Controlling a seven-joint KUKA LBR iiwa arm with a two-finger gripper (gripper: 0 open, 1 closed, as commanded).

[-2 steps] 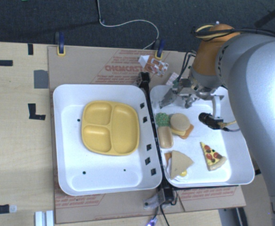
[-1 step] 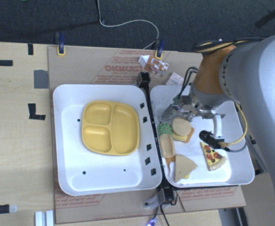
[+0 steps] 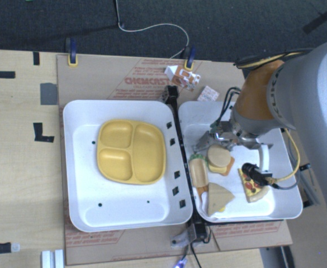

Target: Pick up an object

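Reaching in from three o'clock, the grey arm (image 3: 303,88) with its orange band (image 3: 258,91) hangs over the right-hand white bin (image 3: 283,205), and its gripper (image 3: 226,136) sits low over the upper middle of that bin. Whether the jaws are open or closed cannot be told, since the wrist hides them from above, and nothing is visibly held.

Just below the gripper, at about six o'clock from it, lies a toy burger (image 3: 219,159) with a pale bun; it looks close under the jaws, though contact cannot be made out. At eight o'clock from the burger is a toy hot dog (image 3: 198,173), lying lengthwise along the bin's left wall. At six o'clock from the burger rests a tan sandwich wedge (image 3: 218,199). A toy pizza slice (image 3: 254,185) lies at four o'clock from the burger, near a yellow cable (image 3: 289,176) that loops off the arm.

The left-hand white bin (image 3: 79,205) holds a yellow divided plate (image 3: 132,151), well apart from the gripper. Beyond the bins, at twelve o'clock, a small printed package (image 3: 182,77) sits on the cardboard sheet (image 3: 113,74).
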